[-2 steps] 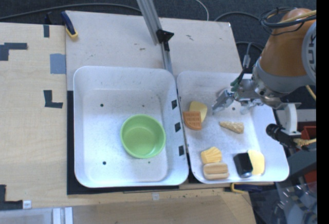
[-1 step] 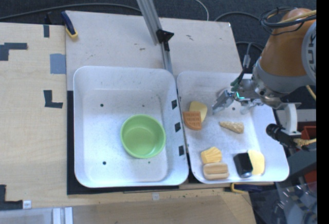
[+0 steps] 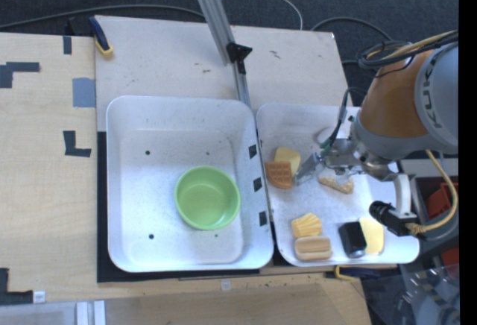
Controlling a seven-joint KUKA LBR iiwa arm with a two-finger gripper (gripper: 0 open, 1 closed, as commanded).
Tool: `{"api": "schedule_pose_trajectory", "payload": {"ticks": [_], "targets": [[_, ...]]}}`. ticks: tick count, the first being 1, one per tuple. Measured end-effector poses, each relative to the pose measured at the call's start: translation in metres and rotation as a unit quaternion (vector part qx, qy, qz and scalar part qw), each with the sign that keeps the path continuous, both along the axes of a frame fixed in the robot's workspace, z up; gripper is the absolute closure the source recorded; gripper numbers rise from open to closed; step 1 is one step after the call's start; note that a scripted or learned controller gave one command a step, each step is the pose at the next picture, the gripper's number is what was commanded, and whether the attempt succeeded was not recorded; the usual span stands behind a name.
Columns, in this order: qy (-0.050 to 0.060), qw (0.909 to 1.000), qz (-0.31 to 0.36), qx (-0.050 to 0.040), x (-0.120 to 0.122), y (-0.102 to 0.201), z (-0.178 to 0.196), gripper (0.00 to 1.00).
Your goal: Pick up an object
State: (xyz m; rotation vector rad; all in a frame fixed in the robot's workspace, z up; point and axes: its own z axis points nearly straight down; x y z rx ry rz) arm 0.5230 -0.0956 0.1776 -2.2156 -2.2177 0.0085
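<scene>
Here we see the tool (image 3: 307,169) low in the right bin (image 3: 298,118), its tips just beside a brown and yellow food piece (image 3: 282,167) whose long axis runs top to bottom. We cannot tell how the tool stands. A pale piece (image 3: 337,183) lies partly under the wrist.

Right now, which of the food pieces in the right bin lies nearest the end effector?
The brown piece beside the yellow block, against the bin's left wall: the end effector is right beside it. The two tan pieces lie farther off, nearer the front rim.
</scene>
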Motion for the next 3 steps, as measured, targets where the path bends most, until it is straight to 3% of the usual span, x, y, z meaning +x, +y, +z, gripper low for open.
{"api": "schedule_pose_trajectory", "payload": {"ticks": [2,3], "targets": [[-0.004,1.0000,0.000,-0.0010,0.000,-0.009,-0.090,0.00],[-0.003,1.0000,0.000,0.0001,-0.001,-0.008,-0.078,1.00]]}}
